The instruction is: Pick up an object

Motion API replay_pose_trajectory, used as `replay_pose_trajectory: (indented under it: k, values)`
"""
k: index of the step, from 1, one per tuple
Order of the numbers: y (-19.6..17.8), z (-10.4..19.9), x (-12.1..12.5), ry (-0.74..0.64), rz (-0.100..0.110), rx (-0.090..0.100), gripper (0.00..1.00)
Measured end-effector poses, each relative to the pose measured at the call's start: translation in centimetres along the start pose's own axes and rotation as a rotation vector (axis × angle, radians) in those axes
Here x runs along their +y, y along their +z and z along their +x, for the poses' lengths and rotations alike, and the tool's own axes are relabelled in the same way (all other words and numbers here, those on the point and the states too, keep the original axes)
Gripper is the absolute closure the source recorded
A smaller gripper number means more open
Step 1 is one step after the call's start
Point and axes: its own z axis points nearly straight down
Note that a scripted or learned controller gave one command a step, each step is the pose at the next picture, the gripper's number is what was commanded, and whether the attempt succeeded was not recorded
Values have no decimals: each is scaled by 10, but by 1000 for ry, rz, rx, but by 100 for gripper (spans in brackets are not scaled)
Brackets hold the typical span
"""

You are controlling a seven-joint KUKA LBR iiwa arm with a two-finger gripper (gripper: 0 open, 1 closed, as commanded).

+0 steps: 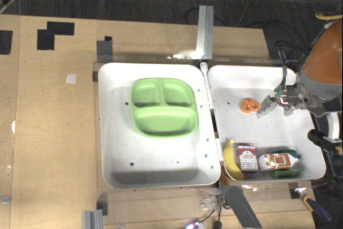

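So the gripper (pixel 271 103) sits low in the right bin (pixel 300 75), jaws spread with nothing between them, just beside the little orange pretzel-looking thing (pixel 248 105). That's my guess for the target (could be wrong). The banana (pixel 230 160), the red carton (pixel 246 159) and the brown carton (pixel 276 160) are crammed along the near wall, well apart from it. The green divided plate (pixel 163 106) sits alone in the left bin (pixel 115 131). Risk: that orange piece is small and flat, so a slightly off descent probably nudges it away instead of pinching it

gripper (pixel 269 105) beside orange ring (pixel 248 106), right bin (pixel 257 75)
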Motion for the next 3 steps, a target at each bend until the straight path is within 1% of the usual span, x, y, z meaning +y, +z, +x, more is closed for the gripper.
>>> replay_pose_trajectory:
  k: [1,2,3]
  values:
    - [71,34,44,-99,-12,-4,0]
    - [58,36,47,-101,-20,-1,100]
    - [58,36,47,-101,-20,-1,0]
